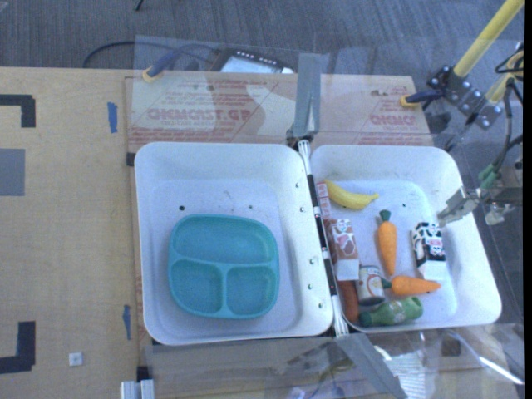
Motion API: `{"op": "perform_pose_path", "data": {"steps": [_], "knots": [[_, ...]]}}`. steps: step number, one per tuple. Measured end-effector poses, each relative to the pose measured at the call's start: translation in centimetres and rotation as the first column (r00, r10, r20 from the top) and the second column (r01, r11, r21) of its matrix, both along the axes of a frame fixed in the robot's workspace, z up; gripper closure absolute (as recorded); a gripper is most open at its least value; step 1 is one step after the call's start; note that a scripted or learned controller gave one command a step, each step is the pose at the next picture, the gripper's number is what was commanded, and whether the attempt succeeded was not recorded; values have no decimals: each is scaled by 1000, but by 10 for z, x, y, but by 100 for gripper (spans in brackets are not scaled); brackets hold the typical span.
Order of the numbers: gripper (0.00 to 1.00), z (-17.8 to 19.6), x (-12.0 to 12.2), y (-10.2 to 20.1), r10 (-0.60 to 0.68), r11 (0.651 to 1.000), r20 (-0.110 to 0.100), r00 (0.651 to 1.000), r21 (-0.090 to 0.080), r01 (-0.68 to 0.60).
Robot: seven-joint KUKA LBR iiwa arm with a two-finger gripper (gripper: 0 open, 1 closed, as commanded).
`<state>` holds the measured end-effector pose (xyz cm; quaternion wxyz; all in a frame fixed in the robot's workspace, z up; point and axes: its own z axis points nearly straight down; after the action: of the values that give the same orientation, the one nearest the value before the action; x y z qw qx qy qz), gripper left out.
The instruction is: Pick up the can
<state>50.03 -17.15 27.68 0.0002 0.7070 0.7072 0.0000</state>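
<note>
From the camera view, the left bin [158, 173] holds a teal divided plate [223, 266]. The right bin [440, 169] holds the clutter: a banana [351, 195] near the back, an upright carrot [386, 243] in the middle, a second carrot [413, 287] lying on its side, a black-and-white carton [430, 251] to the right, a green bottle [392, 312] along the front wall, and a brown box [342, 246] against the left wall. The can [371, 283] stands near the front, just beside the box and left of the lying carrot. The gripper [465, 204] sits over the right bin's right edge, apart from the can; whether it is open or closed cannot be told.
</note>
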Motion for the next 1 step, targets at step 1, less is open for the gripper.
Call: {"op": "perform_pose_path", "data": {"steps": [1], "knots": [[0, 44, -4, 7, -325, 946, 3, 946, -1, 325]]}}
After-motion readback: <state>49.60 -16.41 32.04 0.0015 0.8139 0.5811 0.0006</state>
